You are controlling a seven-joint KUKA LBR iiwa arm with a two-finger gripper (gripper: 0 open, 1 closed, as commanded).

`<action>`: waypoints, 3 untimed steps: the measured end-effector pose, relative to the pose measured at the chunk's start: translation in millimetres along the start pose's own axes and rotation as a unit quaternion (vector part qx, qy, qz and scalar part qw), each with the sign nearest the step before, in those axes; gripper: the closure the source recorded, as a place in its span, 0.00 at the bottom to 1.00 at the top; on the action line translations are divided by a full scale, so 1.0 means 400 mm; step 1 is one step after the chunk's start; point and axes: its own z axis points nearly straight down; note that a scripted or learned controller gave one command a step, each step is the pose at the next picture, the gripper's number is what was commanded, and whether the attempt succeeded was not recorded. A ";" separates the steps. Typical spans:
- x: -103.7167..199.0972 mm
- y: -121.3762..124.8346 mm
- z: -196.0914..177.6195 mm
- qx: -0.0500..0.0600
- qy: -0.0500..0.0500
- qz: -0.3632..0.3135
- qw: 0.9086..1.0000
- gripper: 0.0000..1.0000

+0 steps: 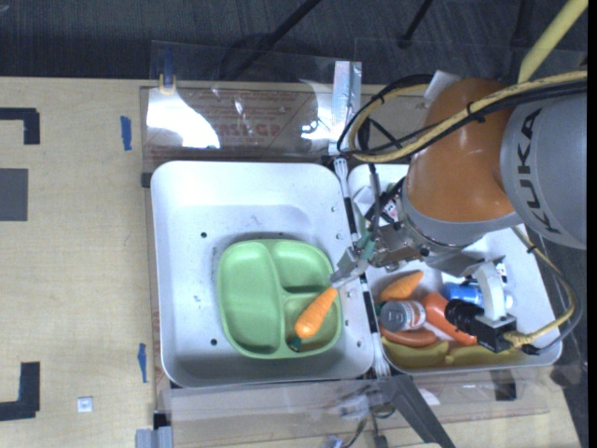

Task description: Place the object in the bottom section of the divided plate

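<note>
Carrot point(316, 314) lying aslant across the green divided plate point(252, 306), leafy end low-left in the bottom section, tip up-right toward the gripper point(359, 255) just above it, finger spread impossible to tell from here.

Divided plate point(252, 297) sits in left bin point(187, 213). Carrot point(315, 314) lies in plate's lower right section. Right bin point(546, 320), alongside, holds several small items.
</note>
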 end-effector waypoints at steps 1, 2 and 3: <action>0.000 0.002 -0.022 0.000 0.000 0.000 1.000 1.00; -0.139 0.038 -0.088 0.000 -0.001 0.153 0.988 1.00; -0.147 -0.049 0.063 0.003 0.000 0.300 0.954 1.00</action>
